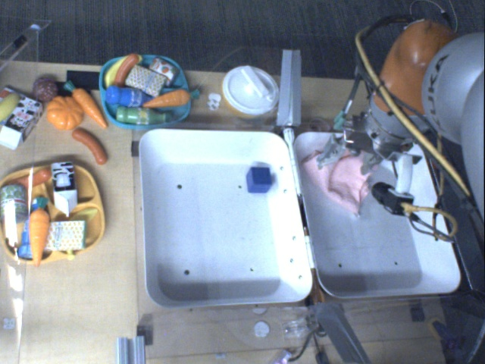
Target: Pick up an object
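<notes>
Over on the left we've got toy food parked on the surface, out of play. Left bin has a blue cube sitting loose. In the right bin, our gripper is low over a pink lump, probably going for it; can't tell if it's got hold.

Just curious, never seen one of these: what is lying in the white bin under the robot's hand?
A soft pink object lies in the right white bin, directly beneath the gripper. The gripper covers its upper edge, so its full shape stays hidden.
</notes>
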